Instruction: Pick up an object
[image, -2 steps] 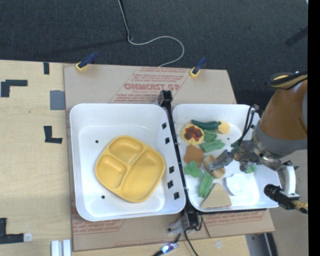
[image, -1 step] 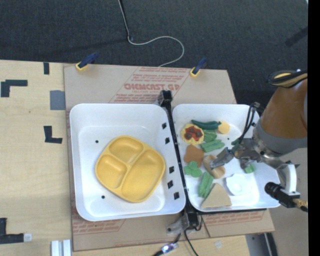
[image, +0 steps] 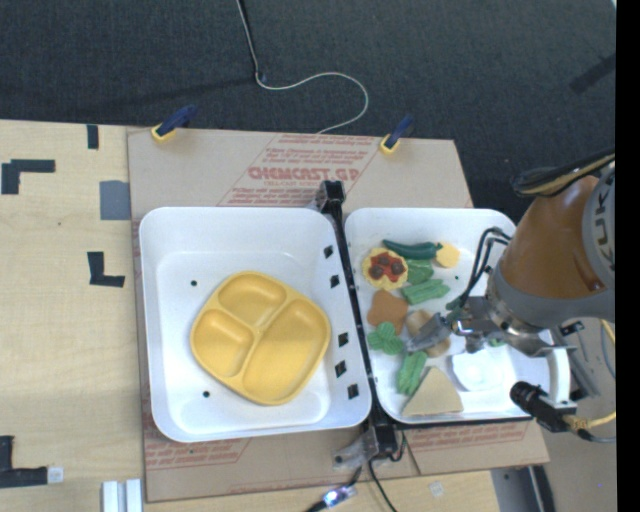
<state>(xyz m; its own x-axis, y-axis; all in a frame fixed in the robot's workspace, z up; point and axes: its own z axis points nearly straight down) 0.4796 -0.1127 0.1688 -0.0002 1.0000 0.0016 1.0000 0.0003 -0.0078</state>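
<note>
On the tabletop (image: 60, 300) we see two shallow white bins side by side on a sheet of brown cardboard (image: 290, 175). Blue and yellow clamps (image: 172, 122) pin the cardboard's far edge, and a thin cable (image: 310, 85) loops over the dark floor beyond it.

We find a yellow divided plate (image: 260, 336) lying flat in the middle of the left bin (image: 160, 240), apart from its walls.

We see the task's things heaped in the right bin (image: 500, 218), mostly toward its left half: a round pizza toy (image: 385, 266) with a dark green pepper (image: 410, 247) just beyond it and a small yellow piece (image: 447, 256) to the right of that, a green bean pod (image: 424, 292), a brown cookie-like piece (image: 387, 309), a leafy green piece (image: 386, 340), another green piece (image: 411, 372) nearer us, and a tan wedge (image: 433, 394) at the near wall.

We see the arm (image: 560, 250) reaching in from the right, its orange band over the bin's right side. The hand (image: 432, 333) sits low among the toys, between the bean pod and the tan wedge, just right of the cookie-like piece. We cannot tell whether it is apart or together, nor whether it grips any toy, as the clutter around it blurs the detail.
</note>
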